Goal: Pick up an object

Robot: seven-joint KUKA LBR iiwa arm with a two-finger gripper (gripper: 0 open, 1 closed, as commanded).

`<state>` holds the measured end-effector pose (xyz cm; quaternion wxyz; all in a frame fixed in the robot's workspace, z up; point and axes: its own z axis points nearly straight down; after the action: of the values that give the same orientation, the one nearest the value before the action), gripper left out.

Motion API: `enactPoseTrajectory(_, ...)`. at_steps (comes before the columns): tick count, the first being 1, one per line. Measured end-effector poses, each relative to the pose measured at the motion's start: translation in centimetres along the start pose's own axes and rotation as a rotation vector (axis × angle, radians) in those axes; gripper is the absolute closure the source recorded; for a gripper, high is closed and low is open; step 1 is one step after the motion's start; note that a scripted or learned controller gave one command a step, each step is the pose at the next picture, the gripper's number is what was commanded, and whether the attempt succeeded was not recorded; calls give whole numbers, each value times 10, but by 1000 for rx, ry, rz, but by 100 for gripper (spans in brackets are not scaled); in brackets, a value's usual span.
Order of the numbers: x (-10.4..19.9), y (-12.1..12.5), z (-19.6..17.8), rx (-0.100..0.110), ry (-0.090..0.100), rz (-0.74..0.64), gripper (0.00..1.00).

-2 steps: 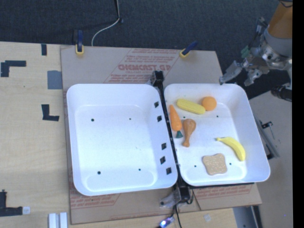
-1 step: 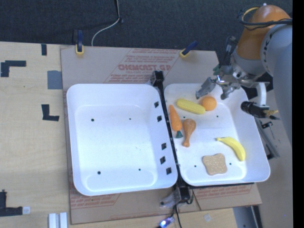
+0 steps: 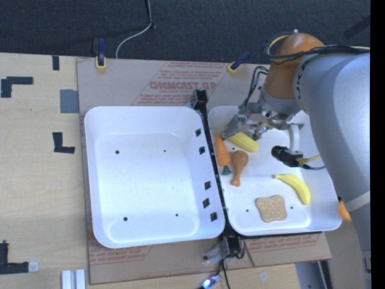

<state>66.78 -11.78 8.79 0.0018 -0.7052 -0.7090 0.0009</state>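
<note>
Gripper [image 3: 240,128] over knobbly yellow corn cob [image 3: 243,141] | grip state unclear | bin [image 3: 313,221] glossy white

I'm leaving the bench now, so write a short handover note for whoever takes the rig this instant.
Gripper: low in the right bin, at the corn cob; whether the jaws are open or shut can't be read, and no grasp shows.
Things: carrot by the divider, drumstick beside it, banana and toast slice nearer the front.
Done: nothing visibly lifted.
Left: secure one object and raise it.
</note>
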Motion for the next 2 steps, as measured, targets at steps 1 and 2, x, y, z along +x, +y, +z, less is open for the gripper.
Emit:
enactPoseTrajectory(1, -3, 0, -14, -2, -1, 2, 100)
enactPoseTrajectory(2, 10, -89, 1, -9, -6, 10, 100)
